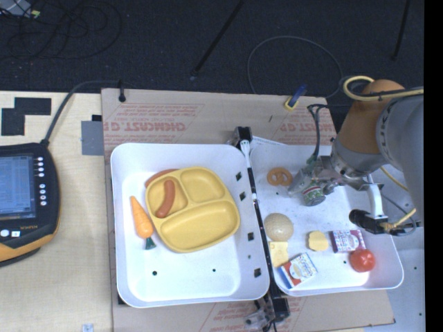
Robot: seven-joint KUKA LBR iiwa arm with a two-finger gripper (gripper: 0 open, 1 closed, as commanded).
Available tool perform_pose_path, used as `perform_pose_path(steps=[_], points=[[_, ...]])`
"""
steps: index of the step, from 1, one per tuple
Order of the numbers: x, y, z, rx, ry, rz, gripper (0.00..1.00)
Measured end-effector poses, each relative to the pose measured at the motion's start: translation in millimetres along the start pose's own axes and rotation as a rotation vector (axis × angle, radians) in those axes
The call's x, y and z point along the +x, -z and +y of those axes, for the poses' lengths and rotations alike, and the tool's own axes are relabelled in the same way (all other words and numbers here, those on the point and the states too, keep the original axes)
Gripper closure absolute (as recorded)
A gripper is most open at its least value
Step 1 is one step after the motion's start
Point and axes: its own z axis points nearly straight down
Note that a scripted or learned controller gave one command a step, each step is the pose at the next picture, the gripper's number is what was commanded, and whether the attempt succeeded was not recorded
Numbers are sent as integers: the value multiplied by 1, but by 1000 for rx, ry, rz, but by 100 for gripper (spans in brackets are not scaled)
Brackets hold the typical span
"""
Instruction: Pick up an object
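From the overhead camera I see my gripper (pixel 313 189) low in the right bin (pixel 394 272), near its far side; whether it is open or closed I cannot tell. A pretzel (pixel 279 177) lies just to its left. Nearer the camera from the gripper sit a round tan bun (pixel 278 226), a small yellow piece (pixel 318 241), a red tomato (pixel 361 259) and a carton (pixel 299 268). I judge the pretzel the likeliest target: probably light, rigid plastic, flat, so best pinched across its outer edges. Well to the left, in the other bin (pixel 128 282), are a yellow divided plate (pixel 201 220), a sausage (pixel 167 198) and a carrot (pixel 141 217).
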Motion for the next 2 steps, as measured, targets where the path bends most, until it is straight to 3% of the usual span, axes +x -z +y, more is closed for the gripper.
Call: perform_pose_path(steps=[1, 2], points=[[-2, 10, -4, 8, -4, 2, 100], [104, 105, -24, 0, 5, 5, 100]])
